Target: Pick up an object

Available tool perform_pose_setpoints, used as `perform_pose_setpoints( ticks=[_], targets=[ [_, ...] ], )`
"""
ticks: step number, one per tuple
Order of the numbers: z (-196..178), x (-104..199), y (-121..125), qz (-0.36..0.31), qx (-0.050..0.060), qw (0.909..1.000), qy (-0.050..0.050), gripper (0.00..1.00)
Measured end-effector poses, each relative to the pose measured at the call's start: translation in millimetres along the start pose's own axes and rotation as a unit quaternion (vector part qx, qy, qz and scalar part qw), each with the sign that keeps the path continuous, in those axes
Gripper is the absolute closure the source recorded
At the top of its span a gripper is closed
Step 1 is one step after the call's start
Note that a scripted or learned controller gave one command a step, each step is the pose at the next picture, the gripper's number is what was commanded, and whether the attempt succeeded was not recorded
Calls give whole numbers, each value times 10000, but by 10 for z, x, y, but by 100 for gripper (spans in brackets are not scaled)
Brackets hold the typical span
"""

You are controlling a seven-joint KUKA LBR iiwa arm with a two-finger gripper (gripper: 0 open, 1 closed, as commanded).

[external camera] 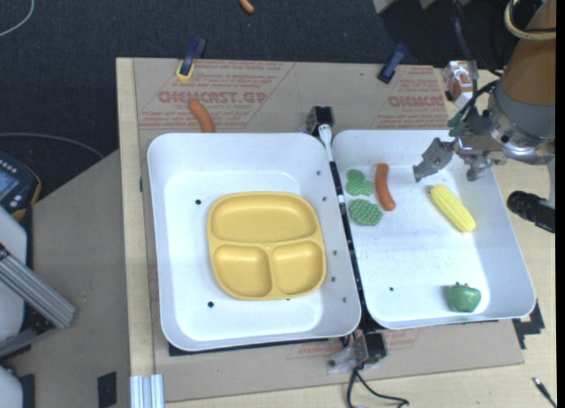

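End effector (450,157): fingers spread wide, holding nothing, above right bin (424,305) upper part. Corn cob (452,207): just below it on bin floor. Left bin: yellow divided plate (265,245).

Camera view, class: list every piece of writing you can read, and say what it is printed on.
"CHEMCAST G P", red, repeated on the brown cardboard sheet under the bins; left copy clearest.
Smaller red lines beneath: too blurred to read.
Right-hand copy: partly legible.
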State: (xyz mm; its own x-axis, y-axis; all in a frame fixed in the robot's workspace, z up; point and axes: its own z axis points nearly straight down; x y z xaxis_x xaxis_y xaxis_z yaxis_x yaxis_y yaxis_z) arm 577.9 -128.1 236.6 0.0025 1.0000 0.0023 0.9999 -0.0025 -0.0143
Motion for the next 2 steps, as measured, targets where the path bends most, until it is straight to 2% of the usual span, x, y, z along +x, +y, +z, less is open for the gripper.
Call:
perform_pose_setpoints(
  ticks=[1, 2],
  targets=[
    [-77, 3, 24, -14, -70, 10000, -10, 0],
    [367, -23, 78, -10, -44, 10000, -5, 0]
  ],
)
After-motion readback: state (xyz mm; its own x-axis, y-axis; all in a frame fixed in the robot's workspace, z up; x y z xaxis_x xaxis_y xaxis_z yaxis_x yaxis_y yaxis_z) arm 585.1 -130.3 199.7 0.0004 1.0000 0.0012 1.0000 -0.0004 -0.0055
